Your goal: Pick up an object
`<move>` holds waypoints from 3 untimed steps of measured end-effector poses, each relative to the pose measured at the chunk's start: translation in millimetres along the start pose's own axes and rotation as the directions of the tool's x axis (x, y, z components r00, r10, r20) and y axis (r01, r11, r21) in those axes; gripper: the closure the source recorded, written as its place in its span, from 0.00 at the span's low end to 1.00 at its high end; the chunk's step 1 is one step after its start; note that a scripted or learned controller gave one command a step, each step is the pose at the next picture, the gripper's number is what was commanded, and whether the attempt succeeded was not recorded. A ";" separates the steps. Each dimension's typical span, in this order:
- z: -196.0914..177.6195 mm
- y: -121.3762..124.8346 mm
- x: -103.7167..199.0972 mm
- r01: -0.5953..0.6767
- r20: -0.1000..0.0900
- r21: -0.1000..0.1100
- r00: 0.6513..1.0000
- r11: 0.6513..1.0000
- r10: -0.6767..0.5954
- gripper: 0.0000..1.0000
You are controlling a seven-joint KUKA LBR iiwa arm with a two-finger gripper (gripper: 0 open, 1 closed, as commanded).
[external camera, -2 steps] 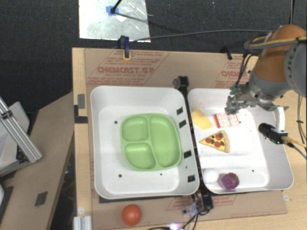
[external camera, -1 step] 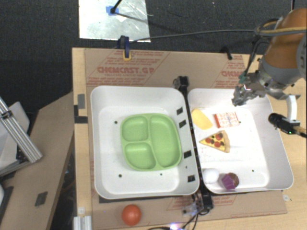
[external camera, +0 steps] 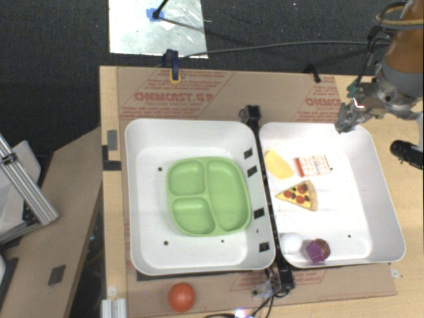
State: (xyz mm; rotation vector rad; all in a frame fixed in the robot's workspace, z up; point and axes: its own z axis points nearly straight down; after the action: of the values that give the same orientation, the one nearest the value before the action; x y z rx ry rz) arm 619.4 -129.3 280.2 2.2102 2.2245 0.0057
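The pizza slice [external camera: 298, 195] lies flat, tip pointing left, long axis left-right; the tool [external camera: 346, 122] hovers apart, its state unclear.

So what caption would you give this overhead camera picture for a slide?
Robot gripper hovers at the right bin's far corner, above toy pizza slice and other small items; green tray fills the left bin.
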 end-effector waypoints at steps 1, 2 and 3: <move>-17.1 1.1 0.1 0.001 -0.001 0.002 1.000 1.000 -0.001 1.00; -10.9 -14.3 39.4 0.001 -0.002 0.007 1.000 1.000 -0.001 1.00; -8.6 -27.4 89.2 0.001 -0.002 0.006 1.000 1.000 -0.001 1.00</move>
State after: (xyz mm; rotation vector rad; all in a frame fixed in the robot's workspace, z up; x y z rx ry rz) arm 591.4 -40.2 288.5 2.2126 2.2299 0.0018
